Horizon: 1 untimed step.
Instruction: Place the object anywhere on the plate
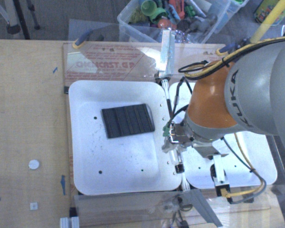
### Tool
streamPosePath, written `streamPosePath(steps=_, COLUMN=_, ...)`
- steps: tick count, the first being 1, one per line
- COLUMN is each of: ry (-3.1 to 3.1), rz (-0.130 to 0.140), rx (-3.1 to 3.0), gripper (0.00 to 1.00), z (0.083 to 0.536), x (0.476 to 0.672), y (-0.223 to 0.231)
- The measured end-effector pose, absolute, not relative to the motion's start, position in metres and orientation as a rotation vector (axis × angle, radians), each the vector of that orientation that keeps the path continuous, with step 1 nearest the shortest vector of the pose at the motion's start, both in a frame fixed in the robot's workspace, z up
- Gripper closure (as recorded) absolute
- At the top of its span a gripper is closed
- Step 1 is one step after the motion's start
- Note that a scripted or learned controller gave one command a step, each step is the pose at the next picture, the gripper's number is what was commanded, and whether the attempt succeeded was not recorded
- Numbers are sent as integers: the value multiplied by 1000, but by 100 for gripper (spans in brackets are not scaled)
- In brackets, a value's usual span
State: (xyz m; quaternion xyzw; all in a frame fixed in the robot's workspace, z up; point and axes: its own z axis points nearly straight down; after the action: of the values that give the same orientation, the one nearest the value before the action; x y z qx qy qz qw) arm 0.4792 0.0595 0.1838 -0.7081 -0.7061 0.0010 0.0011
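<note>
Camera view, dark ribbed rect. plate [128, 120], glossy white L bin [85, 175], claw [179, 167]

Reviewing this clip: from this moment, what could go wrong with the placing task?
1. The dark grey ribbed rectangular plate lies in the left white bin, while the arm's wrist hangs over the seam between the bins; a release here would likely miss it.
2. The grey and orange arm hides much of the right white bin, so any object there goes unchecked.
</note>
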Motion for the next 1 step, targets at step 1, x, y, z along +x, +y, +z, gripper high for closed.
streamPosePath(steps=1, ry=-2110, rz=2, rx=-2327, gripper=100, z=241, x=479, y=142)
